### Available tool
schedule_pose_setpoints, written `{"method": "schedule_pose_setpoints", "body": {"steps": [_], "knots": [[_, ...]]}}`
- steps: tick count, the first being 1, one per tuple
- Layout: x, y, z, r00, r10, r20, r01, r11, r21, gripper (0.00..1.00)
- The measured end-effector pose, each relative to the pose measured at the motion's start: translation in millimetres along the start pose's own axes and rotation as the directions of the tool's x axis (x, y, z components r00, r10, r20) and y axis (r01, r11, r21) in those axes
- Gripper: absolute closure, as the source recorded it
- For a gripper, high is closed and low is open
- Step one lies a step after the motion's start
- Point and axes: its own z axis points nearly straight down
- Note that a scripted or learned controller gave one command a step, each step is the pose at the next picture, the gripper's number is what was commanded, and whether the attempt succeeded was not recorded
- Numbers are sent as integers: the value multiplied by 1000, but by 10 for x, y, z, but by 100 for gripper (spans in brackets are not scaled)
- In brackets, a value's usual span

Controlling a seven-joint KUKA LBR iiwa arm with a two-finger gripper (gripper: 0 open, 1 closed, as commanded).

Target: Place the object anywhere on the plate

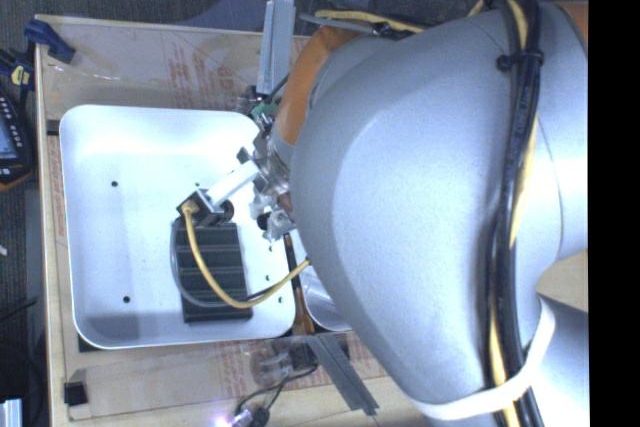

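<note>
Big grey metal robot arm (430, 195) hogs the view from 3 o'clock. Under it the two-finger gripper (265, 187) hangs over the 3 o'clock edge of the shallow white plastic bin (110, 145) at 9 o'clock. Clamped or released, can't tell. Where the object sits, can't tell either. I'd guess it's the pick stage. Next it needs a confirmed grasp, then a carry to the plate.

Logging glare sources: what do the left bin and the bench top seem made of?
Left bin: probably plastic, smooth glossy white; rounded moulded corners, bright glare. Bench top: seemingly pale wood or plywood, matte; faint grain and reddish print.
</note>
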Motion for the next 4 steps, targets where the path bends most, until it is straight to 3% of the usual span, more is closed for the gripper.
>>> {"method": "schedule_pose_setpoints", "body": {"steps": [1,2,3,4], "knots": [[-418,-49,-738,977,-212,-5,212,977,-2,100],[-429,-613,2,992,-125,-1,125,992,-1,100],[349,-609,954,962,-271,-10,271,962,-5,100],[122,-48,-15,603,-798,1,798,602,-6,100]]}}
